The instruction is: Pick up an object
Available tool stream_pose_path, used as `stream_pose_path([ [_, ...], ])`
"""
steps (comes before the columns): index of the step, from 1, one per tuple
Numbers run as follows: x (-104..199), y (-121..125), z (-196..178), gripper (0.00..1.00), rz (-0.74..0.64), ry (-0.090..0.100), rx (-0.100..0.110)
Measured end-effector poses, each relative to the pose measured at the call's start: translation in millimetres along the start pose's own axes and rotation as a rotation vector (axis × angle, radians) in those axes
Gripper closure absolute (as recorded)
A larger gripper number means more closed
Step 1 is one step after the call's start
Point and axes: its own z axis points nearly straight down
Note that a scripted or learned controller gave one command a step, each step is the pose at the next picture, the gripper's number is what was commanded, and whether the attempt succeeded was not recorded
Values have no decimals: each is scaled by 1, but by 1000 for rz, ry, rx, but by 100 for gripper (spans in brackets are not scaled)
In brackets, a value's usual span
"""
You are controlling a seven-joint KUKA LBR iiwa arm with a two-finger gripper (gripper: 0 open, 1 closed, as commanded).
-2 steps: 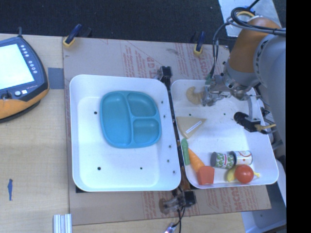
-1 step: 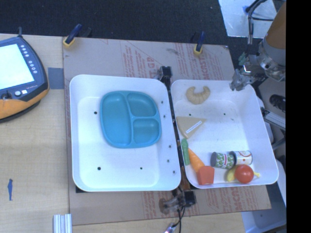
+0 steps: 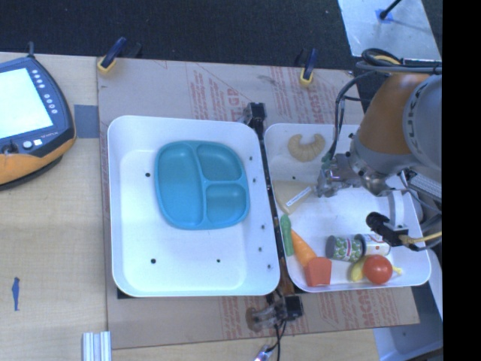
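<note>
The table is pale wood, and a brown cardboard sheet with faint red print lies over its middle, held at the far edge by 2 clamps. Beyond that edge the floor is dark carpet. A teach pendant with a lit screen rests at the table's left.

2 shallow white bins sit side by side on the cardboard, their inner rims nearly touching. The left bin holds a teal divided plate lying flat toward its far half — bare white floor runs around it on every side, widest at the near edge.

The right bin is more crowded. A tan curved piece lies near its far rim. Along the near rim sit an orange carrot, a red block, a small bottle on its side and a red tomato, packed close together. The middle of that bin is open.

The grey arm with its orange band reaches in from the right, and the pincer is low over the far-middle of the right bin, apart from the cluster. I cannot tell how it is set; nothing is visibly held.
</note>
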Motion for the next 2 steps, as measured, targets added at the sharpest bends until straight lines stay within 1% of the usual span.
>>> stream_pose_path([
  [1, -85, 66, -109, 100, 2, -2, -6],
  [2, -6, 63, -18, 100, -2, 1, 1],
])
